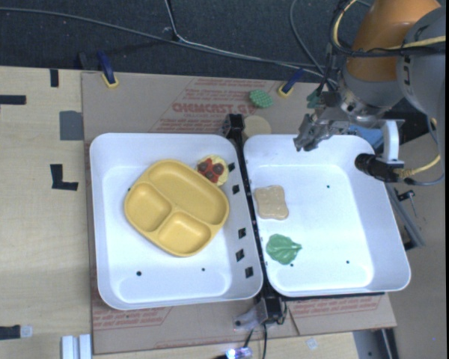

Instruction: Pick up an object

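Gripper (308, 142) is hovering over right bin (374, 223) far edge, holding nothing (finger state: can't tell). Beige piece (271, 202) and green leaf (283, 248) are lying near-left w/ clear surroundings; I'd be centring over one before descending.

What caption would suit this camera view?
Gripper above right bin's far edge; yellow tray in the left bin.

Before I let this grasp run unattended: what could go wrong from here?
1. The hand hovers over the right bin's far rim, away from the bread slice and green leaf; a straight descent could strike the rim.
2. Both items lie flat, so the grasp may slip.
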You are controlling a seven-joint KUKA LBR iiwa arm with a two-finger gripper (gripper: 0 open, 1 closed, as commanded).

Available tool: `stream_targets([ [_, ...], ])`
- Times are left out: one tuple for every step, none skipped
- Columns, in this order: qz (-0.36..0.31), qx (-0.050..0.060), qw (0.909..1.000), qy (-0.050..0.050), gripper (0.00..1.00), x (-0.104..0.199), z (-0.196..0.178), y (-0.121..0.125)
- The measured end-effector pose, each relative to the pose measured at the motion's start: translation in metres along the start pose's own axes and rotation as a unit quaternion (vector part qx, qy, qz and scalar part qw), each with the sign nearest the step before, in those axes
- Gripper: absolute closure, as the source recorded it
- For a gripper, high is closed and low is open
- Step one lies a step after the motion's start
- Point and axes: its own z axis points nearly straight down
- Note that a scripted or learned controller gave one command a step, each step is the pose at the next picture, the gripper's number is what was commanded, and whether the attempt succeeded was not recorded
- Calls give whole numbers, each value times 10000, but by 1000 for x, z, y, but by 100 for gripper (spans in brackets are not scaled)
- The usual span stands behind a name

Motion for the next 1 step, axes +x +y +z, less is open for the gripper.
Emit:
stream_targets([
  [2,6,10000,0,100,54,16,-13],
])
